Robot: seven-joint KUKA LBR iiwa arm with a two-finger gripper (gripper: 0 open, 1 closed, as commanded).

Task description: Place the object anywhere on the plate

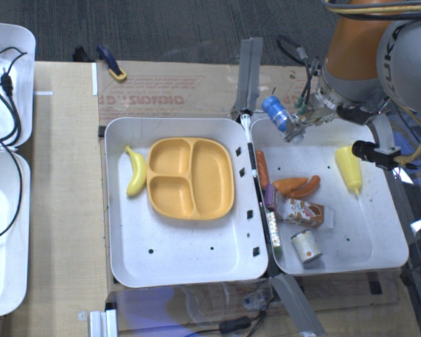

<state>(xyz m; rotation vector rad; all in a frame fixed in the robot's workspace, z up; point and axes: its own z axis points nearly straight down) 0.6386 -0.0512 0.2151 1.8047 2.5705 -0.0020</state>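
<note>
Camera view: a blue can is seen clamped in the tool over the right bin's far-left corner.
Risk: the can could be dropped short of the plate, as the grip is judged shallow.

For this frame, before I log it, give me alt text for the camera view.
The gripper holds a blue object over the back of the right bin, which contains a yellow bottle, carrot, sausage, snack packet and small can. A yellow plate and banana lie in the left bin.
</note>
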